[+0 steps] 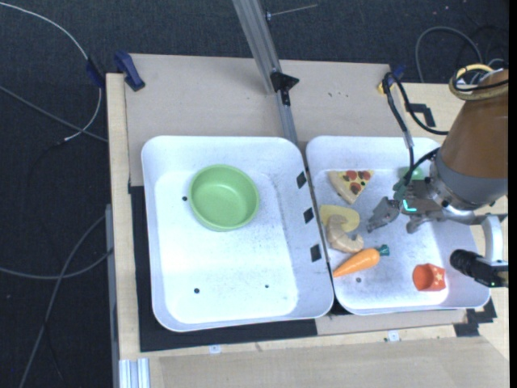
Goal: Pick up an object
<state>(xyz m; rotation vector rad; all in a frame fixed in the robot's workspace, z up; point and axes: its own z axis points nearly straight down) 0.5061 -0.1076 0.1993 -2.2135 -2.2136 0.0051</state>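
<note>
In the camera view you had the gripper (396, 214) hanging over the middle of the right bin (380, 145), its two fingers spread apart with nothing between them. The toys lay along that bin's left side: pizza slice (351, 183) toward the far edge, a yellowish piece (340, 226), then the carrot (357, 261) near the front edge; an orange piece (429, 277) sat at the front right corner. You risked closing on bare floor, since the fingers stood between things. The green bowl (224, 196) sat in the left bin (161, 156).
</note>
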